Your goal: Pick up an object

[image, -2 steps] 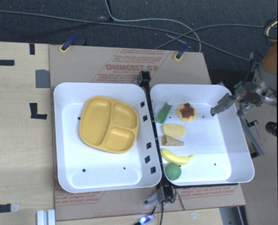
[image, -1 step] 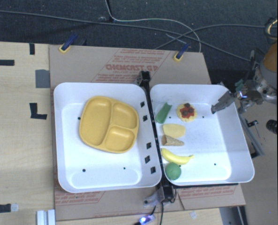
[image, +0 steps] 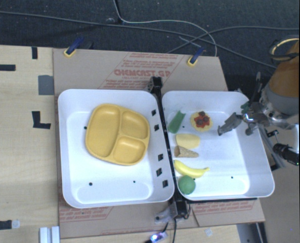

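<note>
The right bin (image: 241,161) holds several toy foods along its left side: a green pepper-like piece (image: 176,121), a small round tart with red topping (image: 201,120), a pale yellow wedge (image: 188,140), a tan slice (image: 186,153), a yellow banana (image: 190,169) and a green round fruit (image: 187,185). My gripper (image: 236,123) hangs over the right bin's upper right part, right of the tart and apart from it. Its fingers are spread, with nothing between them.
The left bin (image: 74,135) bears a yellow divided plate (image: 117,133). A row of black clips runs along the seam between the bins. Cables cross the dark floor behind the bench. The grey and orange arm (image: 284,90) stands at the right edge.
</note>
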{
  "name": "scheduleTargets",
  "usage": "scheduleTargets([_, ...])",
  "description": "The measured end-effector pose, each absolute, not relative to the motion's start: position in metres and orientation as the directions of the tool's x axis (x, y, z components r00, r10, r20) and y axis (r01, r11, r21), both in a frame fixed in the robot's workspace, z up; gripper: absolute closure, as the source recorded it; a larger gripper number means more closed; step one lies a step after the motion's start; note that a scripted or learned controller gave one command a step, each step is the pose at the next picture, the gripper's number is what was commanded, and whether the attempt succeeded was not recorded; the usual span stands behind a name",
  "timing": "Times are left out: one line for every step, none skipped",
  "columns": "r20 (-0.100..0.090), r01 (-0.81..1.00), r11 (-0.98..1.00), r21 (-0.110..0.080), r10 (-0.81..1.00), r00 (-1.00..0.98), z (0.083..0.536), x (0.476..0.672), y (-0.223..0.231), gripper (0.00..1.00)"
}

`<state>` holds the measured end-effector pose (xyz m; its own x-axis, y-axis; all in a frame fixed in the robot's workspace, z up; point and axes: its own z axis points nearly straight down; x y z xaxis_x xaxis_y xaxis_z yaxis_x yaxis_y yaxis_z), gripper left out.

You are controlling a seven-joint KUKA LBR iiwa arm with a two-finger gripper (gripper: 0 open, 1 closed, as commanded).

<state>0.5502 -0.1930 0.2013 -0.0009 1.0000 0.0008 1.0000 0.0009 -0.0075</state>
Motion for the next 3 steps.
scheduleTargets([0.0,1.0,0.001,-0.006,1.0,-0.001,0.157,0.553,-0.192,0.0])
scheduleTargets([0.001,1.0,0.001,-0.008,1.0,-0.001,0.093,0.55,-0.195,0.0])
scheduleTargets([0.001,1.0,0.002,-0.003,1.0,-0.002,0.107,0.552,-0.194,1.0])
